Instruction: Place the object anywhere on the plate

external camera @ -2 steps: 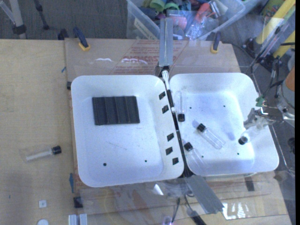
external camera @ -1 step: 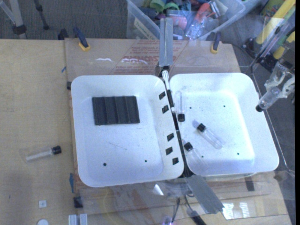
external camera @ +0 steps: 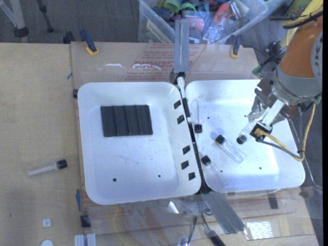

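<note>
Two white bins sit side by side on the table (external camera: 36, 111). The left bin (external camera: 92, 178) holds a dark ribbed plate (external camera: 127, 120), lying flat in its upper left part. The right bin (external camera: 287, 176) holds several clear tubes with black caps: one tube (external camera: 226, 146) lies near the middle of the bin, another (external camera: 196, 118) lies close to the divider between the bins, a third (external camera: 210, 166) lies lower, near the divider. All tubes are well apart from the plate.

The arm (external camera: 302, 55) comes in from the right, orange band up top. The claw (external camera: 245, 136) hangs over the right bin, tilted down-left, its tip just beside the middle tube's right end. Cannot tell whether the claw is spread or pressed together; too small and blurred. Nothing visibly pinched.

One more capped tube (external camera: 47, 168) lies on the table left of the bins. A clear box of colourful items (external camera: 205, 6) sits behind the bins.
</note>
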Action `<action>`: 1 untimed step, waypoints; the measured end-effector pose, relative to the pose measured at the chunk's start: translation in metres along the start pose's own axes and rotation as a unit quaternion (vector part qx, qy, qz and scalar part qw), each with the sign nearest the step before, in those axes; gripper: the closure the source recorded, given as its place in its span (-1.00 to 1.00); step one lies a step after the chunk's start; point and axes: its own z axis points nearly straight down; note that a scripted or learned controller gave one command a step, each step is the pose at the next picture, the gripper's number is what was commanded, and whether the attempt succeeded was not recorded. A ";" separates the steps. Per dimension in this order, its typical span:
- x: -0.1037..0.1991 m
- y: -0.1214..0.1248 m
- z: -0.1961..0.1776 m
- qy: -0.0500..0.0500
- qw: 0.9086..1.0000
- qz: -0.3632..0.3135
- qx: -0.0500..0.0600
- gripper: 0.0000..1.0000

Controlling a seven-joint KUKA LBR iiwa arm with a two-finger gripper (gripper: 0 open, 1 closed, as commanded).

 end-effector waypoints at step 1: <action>0.057 0.013 -0.131 0.001 0.996 0.091 -0.002 1.00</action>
